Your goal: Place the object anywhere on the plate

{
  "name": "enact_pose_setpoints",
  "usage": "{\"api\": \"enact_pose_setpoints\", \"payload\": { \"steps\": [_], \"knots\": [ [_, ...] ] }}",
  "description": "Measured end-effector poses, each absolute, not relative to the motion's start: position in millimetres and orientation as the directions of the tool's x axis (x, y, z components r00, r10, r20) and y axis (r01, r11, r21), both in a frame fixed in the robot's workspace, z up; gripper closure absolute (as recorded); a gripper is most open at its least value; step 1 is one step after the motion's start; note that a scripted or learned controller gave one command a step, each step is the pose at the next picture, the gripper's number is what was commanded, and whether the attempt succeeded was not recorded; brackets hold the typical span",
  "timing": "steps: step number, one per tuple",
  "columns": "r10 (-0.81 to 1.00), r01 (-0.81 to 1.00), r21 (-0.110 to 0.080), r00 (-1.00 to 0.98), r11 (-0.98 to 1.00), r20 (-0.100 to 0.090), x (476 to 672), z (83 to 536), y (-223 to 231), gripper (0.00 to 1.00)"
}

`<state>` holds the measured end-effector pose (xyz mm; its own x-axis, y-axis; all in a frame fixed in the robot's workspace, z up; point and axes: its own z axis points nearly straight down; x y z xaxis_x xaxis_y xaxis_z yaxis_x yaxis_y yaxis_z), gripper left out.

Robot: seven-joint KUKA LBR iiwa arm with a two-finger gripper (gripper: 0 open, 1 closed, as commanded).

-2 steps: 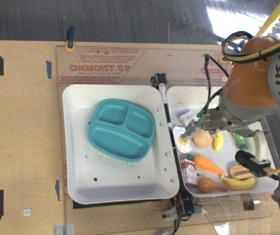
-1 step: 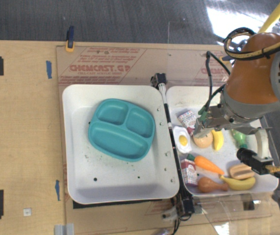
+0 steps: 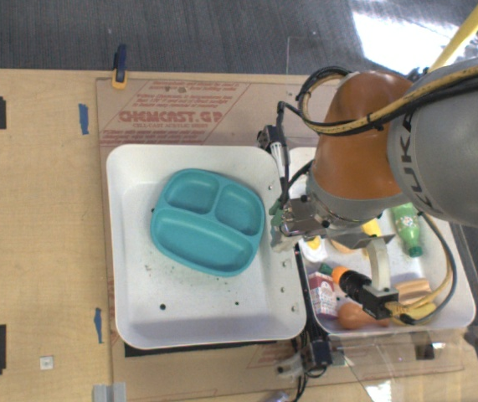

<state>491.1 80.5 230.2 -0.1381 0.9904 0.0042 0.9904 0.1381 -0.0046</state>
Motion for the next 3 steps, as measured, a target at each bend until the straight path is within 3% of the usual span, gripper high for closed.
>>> {"api": "enact_pose_setpoints", "payload": {
  "steps": [1, 2, 3],
  "knots": [
    [0.996, 0.996, 0.000, 0.090, -0.090, 0.000, 527.1, 215.8, 142.6, 1.00],
    [0.996, 0.996, 0.003, 0.086, -0.086, -0.001, 528.3, 226.4, 142.4, 1.00],
    [0.996, 0.996, 0.002, 0.086, -0.086, -0.002, 528.1, 225.9, 142.5, 0.00]
  ]
}}
